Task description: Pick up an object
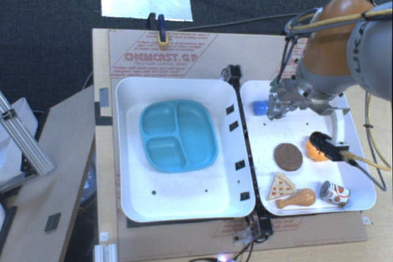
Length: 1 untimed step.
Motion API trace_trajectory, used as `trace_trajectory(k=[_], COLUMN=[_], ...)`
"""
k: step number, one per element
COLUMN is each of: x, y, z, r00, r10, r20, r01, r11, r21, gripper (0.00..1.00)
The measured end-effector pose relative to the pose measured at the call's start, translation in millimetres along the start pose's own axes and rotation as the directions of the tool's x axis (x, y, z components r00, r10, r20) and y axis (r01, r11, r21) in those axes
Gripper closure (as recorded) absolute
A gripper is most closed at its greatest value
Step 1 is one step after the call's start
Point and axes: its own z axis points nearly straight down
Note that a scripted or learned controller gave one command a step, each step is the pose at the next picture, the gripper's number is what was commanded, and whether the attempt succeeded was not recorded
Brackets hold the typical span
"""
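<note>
Dark carpet surrounds the worktop, where two white bins sit side by side. Over the right bin the jaws point down; whether they are parted or clenched, I cannot tell. Just left of them lies a small blue object. Well below them sits a brown cookie.

plate in left bin (alone)

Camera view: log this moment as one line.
tool over right bin | beside blue object | nothing seen held | cookie untouched
</note>
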Motion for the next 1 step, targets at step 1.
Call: trace_trajectory(k=[1], x=[56.0], y=[-13.8], z=[8.2], r00=[1.000], r10=[0.001], r20=[0.000], r01=[-0.001], r11=[1.000], r21=[0.002], gripper=[1.00])
